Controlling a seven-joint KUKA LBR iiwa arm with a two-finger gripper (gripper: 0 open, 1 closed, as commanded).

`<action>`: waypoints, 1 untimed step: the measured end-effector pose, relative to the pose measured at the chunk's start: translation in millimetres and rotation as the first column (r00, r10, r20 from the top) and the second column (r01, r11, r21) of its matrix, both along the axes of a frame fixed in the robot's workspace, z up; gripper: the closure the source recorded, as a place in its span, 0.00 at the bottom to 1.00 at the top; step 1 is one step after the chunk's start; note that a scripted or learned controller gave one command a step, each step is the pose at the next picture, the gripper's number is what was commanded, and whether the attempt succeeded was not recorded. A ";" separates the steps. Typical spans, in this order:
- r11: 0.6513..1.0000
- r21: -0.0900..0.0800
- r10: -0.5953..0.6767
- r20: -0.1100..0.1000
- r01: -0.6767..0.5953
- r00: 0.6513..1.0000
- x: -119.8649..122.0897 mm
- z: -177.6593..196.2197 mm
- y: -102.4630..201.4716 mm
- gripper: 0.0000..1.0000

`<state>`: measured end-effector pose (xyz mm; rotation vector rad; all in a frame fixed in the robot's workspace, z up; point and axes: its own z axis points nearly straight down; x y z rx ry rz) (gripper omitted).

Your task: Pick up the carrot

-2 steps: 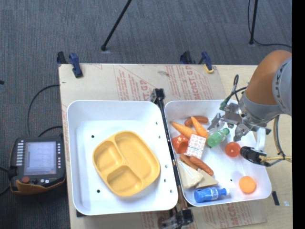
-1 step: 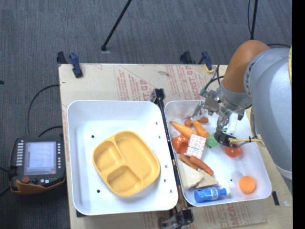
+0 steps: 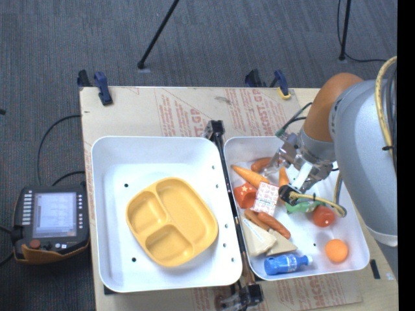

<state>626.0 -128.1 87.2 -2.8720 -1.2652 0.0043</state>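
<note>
Gripper [image 3: 290, 173] sits low in the right bin [image 3: 353, 264], upper-middle area, arm coming in from the right of the camera view. Carrot [image 3: 247, 174] lies just to the camera-left of the jaws, near the bin's left wall, long axis running diagonal: thick end up-left, tip pointing down-right toward the white patterned packet [image 3: 266, 197]. A second orange carrot-like piece [image 3: 272, 223] lies lower, below the packet, also diagonal; another orange bit [image 3: 283, 175] sits right at the jaws, partly hidden.

Jaw state: cannot tell. Wrist and cables block the tips, no clear gap visible, and nothing clearly seen gripped between them.

Key relation, as I read it: target is a short sideways shift toward camera-left, not a reach. Jaws should close across the carrot's short axis, so perpendicular to that up-left/down-right line.

Risks: red tomato-like piece [image 3: 244, 195] touching the carrot's lower side, packet at its tip, bin wall close by. Crowded, easy to nudge instead of grab

Left bin [image 3: 107, 173] holds only the yellow divided plate [image 3: 171, 220], irrelevant here
</note>
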 end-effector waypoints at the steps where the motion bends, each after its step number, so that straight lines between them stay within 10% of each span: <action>1: 1.000 0.000 0.004 -0.003 -0.004 1.000 -0.4 9.6 0.0 1.00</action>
